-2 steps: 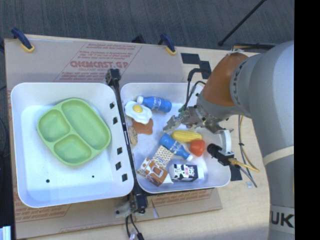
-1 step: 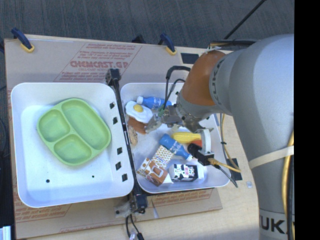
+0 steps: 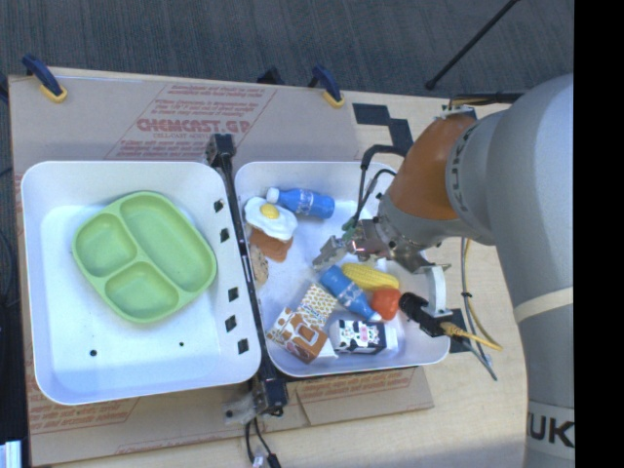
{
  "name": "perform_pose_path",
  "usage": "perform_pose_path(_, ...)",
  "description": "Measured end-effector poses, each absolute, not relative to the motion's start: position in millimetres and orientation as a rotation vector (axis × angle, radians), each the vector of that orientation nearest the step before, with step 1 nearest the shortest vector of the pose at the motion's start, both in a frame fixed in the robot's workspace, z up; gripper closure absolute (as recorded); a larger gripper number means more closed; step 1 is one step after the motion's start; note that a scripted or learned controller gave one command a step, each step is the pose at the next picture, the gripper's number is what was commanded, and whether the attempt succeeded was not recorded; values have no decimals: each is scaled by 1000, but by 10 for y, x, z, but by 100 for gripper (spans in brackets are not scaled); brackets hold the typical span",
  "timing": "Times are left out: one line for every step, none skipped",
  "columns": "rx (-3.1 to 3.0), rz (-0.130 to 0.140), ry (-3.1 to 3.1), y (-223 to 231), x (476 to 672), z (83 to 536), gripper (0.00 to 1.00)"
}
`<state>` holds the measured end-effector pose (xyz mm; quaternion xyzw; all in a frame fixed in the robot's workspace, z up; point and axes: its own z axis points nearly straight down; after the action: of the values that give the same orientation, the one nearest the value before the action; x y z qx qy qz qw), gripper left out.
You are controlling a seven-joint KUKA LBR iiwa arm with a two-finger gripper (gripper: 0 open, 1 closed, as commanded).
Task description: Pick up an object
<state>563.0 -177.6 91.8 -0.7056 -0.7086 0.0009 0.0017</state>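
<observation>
Corn cob (image 3: 371,276) is looking like the nearest candidate, lying in the right bin (image 3: 409,357) just below my gripper (image 3: 343,249). I'm hovering the gripper over the middle of that bin, the metal fingers reading as slightly apart with nothing between them, so I'm carrying nothing. Step in hand, as I judge it: still in the approach, lining up over the clutter, grasp not yet made.

Working outward from the tool: the corn is resting against a blue bottle-shaped piece (image 3: 347,290), and an orange-red piece (image 3: 385,303) is touching the corn's lower end. Below those, a black-and-white carton (image 3: 361,336) and a waffle-patterned box (image 3: 303,324) are sitting near the front wall. Up-left of the gripper, a blue-and-white bottle (image 3: 302,203) is lying on its side, well apart from the pile, beside a fried-egg toy (image 3: 269,218) sitting on a brown piece. The left bin (image 3: 58,383) is holding a green divided plate (image 3: 144,255).

Next move, my call: I'm needing a straight descent with the fingers straddling one item only. The corn cluster is tight, so a neighbour could get nudged or pinched; the lone bottle is looking like the cleaner target.
</observation>
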Motion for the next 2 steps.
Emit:
perform_pose_path(-2208, 4, -2230, -1774, 5640, 1023, 100)
perform_pose_path(-2211, 3, -2230, -1424, 5822, 915, 100)
